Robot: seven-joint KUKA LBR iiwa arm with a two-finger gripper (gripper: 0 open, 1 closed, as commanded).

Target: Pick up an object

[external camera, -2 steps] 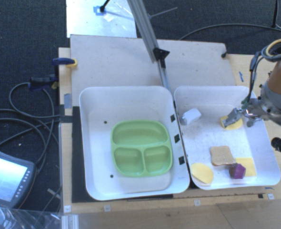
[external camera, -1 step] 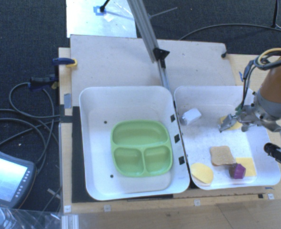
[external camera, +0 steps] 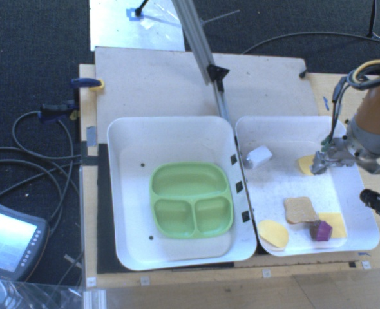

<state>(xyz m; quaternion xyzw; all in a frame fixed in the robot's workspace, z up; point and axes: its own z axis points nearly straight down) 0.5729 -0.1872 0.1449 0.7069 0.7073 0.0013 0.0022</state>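
Note:
My gripper (external camera: 319, 165) hangs low over the right bin (external camera: 277, 132), near its right side, directly at a small yellow piece (external camera: 304, 165) lying on the floor there. A white block (external camera: 259, 156) lies by the bin's left wall. Nearer the front lie a tan toast slice (external camera: 299, 209), a purple object (external camera: 320, 230), a yellow square (external camera: 335, 223) and a yellow oval (external camera: 274, 234). Nothing shows between the fingers.
The left bin (external camera: 132, 140) holds a green three-compartment tray (external camera: 191, 199). A slanted metal pole (external camera: 196, 37) crosses above the divider between the bins. Cables and a teach pendant (external camera: 9, 237) lie left of the bench.

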